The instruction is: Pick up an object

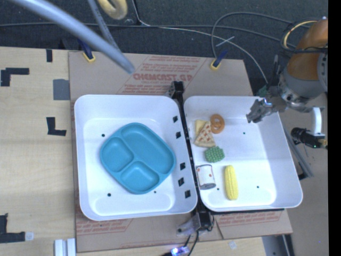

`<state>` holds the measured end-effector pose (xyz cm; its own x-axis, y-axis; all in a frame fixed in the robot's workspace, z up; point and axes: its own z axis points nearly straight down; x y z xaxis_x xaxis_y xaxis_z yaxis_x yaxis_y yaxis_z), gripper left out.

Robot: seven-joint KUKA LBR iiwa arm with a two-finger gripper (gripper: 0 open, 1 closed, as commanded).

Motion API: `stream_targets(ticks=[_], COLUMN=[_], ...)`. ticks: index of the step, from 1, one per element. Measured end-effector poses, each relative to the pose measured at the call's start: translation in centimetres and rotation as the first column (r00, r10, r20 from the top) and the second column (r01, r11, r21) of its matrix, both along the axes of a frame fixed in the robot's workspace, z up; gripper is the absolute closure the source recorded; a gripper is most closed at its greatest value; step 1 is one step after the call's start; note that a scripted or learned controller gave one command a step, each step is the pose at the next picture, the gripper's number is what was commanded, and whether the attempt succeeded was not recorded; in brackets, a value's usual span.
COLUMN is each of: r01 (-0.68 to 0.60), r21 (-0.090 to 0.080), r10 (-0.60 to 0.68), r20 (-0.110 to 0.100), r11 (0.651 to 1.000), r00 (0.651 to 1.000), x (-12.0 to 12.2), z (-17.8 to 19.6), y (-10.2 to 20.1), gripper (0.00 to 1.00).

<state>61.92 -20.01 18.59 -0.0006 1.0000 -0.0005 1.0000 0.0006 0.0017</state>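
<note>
- The tool (257, 112) sits at the upper right corner of the right bin (266, 148), just over its rim; its dark fingertips are too small and blurred to tell whether they are spread or closed, and nothing shows between them.
- The grey arm (303, 81) with its orange band reaches in from the right, above the bin's far edge.
- The pickable things lie in the left half of the right bin, well apart from the tool.
- A small orange ring-shaped pretzel toy (217, 123) lies nearest the tool, toward the bin's top.
- A yellow waffle-like wedge (203, 133) lies just beside the pretzel, on its left, near the divider between the bins.
- A green knobbly toy (214, 154) lies just below the wedge.
- A small can (205, 176) lies on its side near the bin's left wall.
- A yellow corn cob (230, 182) lies to the right of the can, pointing up and down the view.
- The left bin (90, 116) holds a blue divided plate (137, 157) with three compartments.
- Both bins rest on a brown cardboard sheet (160, 73) on the tabletop (32, 143).
- Thin cables (234, 31) run over the dark surface behind the bins.
</note>
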Motion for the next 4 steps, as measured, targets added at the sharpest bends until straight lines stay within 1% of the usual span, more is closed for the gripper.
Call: stream_targets(ticks=[1,2,3,4], r01=[-0.001,-0.006,-0.006,-0.005], r21=[0.000,0.002,0.002,0.001], r10=[0.001,0.006,0.006,0.005], r20=[0.001,-0.003,-0.002,-0.003], r11=[1.000,1.000,1.000,1.000], r00=[1.000,1.000,1.000,1.000], x=[0.2,0.6,1.5,1.2], z=[4.3,3.4,4.3,3.3], y=[0.3,6.4,11.9,16.7], gripper=[1.00,1.00,1.00,1.00])
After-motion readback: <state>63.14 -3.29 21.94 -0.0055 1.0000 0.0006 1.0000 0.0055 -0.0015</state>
